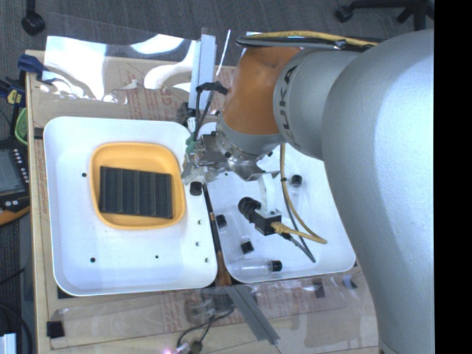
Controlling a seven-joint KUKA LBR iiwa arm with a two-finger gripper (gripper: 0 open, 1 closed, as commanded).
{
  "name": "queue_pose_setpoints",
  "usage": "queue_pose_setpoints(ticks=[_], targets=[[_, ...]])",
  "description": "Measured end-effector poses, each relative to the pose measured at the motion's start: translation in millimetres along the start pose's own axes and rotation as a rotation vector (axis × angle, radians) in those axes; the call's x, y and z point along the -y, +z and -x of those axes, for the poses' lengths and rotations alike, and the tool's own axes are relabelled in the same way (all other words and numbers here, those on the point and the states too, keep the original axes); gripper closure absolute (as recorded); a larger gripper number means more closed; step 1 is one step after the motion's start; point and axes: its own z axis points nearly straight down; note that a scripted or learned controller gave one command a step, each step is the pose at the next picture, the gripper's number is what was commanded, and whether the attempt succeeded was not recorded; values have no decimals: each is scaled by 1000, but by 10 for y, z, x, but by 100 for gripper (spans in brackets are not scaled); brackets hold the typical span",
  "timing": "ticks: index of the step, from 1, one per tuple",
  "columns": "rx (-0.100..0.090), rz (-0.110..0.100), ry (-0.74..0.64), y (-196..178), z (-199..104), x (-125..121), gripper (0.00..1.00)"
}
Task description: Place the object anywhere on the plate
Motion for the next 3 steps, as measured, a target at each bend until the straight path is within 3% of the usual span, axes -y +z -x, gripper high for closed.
queue_pose_setpoints(ticks=[1,2,3], targets=[[1,1,1,-2,7,-1,0],[2,4,-202,-277,427,-495,0],[4,7,-495,-536,1061,-815,0]])
